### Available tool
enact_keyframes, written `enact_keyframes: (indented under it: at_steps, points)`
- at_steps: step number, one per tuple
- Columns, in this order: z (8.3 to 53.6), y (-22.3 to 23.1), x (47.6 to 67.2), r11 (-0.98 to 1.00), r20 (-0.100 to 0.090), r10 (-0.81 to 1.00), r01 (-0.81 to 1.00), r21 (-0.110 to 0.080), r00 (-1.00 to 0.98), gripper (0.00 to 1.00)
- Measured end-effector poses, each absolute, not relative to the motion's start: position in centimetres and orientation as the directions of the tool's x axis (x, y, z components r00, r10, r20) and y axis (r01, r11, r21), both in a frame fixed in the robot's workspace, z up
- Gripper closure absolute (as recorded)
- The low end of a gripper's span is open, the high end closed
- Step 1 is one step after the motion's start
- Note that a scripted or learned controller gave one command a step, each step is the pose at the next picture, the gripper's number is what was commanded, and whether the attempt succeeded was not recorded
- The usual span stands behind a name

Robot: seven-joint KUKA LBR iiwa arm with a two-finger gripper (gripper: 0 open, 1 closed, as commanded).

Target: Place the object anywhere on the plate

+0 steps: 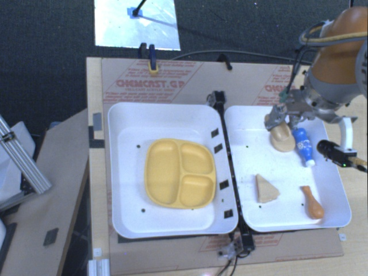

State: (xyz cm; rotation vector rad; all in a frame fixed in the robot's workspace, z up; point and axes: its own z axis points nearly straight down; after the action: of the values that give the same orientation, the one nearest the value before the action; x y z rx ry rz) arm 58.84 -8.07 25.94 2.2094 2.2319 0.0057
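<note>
Yellow plate [180, 173] sits apart from the gripper [280, 121], whose grip state I cannot tell.

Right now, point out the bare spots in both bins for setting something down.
Left bin: only narrow margins around the yellow plate; its three compartments are bare. Right bin: open floor between the divider and the wedge. Crowded at the far right, where the pincer stands over the tan piece beside the blue bottle.

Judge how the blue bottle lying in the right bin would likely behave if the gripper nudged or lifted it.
The blue bottle lies on its side and looks round, so a nudge would probably roll it. It looks small and plastic, likely light and stiff. Its smooth surface might slip between the fingers.
</note>
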Motion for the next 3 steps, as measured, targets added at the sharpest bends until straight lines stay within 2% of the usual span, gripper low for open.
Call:
enact_keyframes:
  at_steps: [1,2,3]
  points:
    - [25.5,-2.8,60.3,0.01,0.002,1.0,1.0,0.003,-0.01,1.0]
    - [24.5,2.3,59.5,0.009,0.002,1.0,1.0,0.001,-0.009,1.0]
    - [24.6,7.7,60.2,0.01,0.002,1.0,1.0,0.002,-0.01,1.0]
